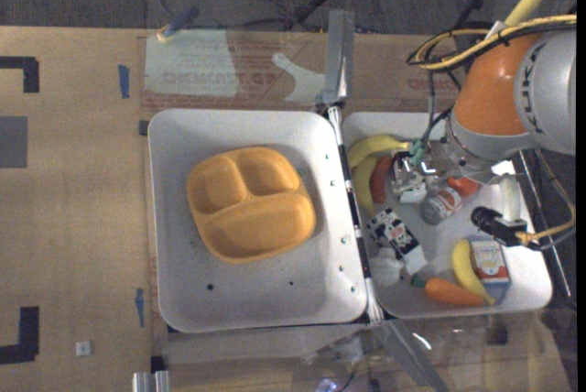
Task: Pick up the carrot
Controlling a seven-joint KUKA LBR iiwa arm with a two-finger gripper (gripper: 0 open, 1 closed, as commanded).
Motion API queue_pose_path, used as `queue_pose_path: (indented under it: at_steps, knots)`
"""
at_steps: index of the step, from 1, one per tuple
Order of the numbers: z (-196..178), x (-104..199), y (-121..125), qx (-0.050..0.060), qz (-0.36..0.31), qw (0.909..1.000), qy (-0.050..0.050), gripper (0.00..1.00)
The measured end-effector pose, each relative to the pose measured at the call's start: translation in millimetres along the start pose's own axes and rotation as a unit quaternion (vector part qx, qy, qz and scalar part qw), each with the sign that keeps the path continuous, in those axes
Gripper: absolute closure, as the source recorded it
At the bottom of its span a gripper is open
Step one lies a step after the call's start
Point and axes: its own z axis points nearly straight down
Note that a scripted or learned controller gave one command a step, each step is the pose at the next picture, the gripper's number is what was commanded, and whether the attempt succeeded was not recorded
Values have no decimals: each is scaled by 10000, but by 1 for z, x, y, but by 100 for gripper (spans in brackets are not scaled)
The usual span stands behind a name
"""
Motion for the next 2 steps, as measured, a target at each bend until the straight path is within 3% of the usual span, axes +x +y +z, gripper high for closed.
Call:
queue_pose_path:
  at_steps: [1,2]
  knots:
    - [18,-10,11,25,-236,9997,43,100]
    - [17,-4,-22,-106,1025,9947,10,100]
